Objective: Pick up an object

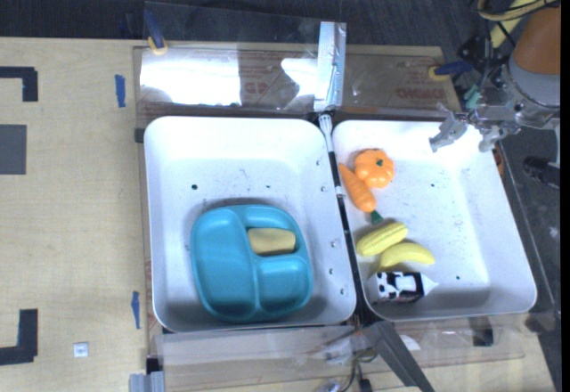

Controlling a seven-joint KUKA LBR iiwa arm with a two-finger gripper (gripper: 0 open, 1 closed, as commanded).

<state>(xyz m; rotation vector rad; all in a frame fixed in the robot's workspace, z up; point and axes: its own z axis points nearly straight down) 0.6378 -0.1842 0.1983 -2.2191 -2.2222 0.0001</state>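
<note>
Gripper (465, 127) hangs over the far right corner of the right bin (463, 239), holding nothing; its opening I cannot tell. I would bring it to the orange pumpkin (375, 167), which lies touching the carrot (358, 190), and descend straight.

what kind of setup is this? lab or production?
Likely a lab grasping test bench: two shallow white bins side by side, toy food such as a small orange plastic pumpkin, and blue tape marks on the wooden benchtop.
</note>
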